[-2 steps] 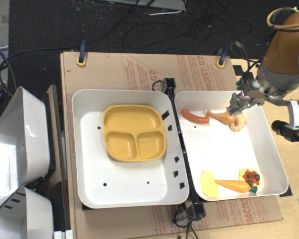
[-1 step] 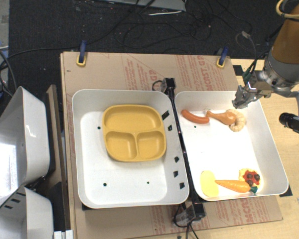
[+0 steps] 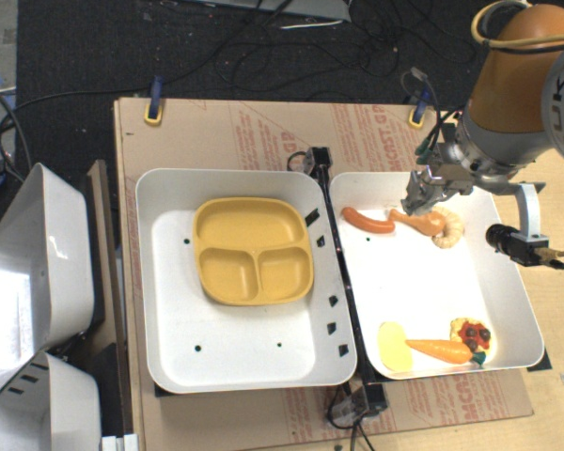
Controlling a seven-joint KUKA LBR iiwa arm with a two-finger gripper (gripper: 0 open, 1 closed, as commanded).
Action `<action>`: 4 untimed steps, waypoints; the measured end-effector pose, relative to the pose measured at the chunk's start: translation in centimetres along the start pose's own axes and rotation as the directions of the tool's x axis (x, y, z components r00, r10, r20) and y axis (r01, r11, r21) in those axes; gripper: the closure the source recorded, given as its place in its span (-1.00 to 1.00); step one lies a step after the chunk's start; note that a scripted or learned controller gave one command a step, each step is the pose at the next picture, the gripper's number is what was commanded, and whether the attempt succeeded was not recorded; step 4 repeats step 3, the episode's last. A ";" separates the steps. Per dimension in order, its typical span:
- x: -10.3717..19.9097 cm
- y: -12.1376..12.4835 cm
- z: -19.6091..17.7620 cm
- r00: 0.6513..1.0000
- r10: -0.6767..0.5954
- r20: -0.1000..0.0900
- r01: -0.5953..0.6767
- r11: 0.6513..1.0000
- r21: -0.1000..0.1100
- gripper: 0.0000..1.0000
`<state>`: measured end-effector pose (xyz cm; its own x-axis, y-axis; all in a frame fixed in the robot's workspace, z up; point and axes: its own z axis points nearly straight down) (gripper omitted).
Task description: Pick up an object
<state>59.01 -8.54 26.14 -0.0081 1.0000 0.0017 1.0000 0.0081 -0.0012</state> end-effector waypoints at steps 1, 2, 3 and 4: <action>4.4 -1.9 0.4 1.000 0.001 0.000 -0.001 1.000 0.001 1.00; 10.4 -2.3 1.3 1.000 -0.001 0.000 0.001 1.000 0.000 1.00; 15.5 -3.7 3.0 1.000 0.000 0.000 0.000 1.000 0.002 1.00; 15.5 -3.7 3.0 1.000 0.000 0.000 0.000 1.000 0.002 1.00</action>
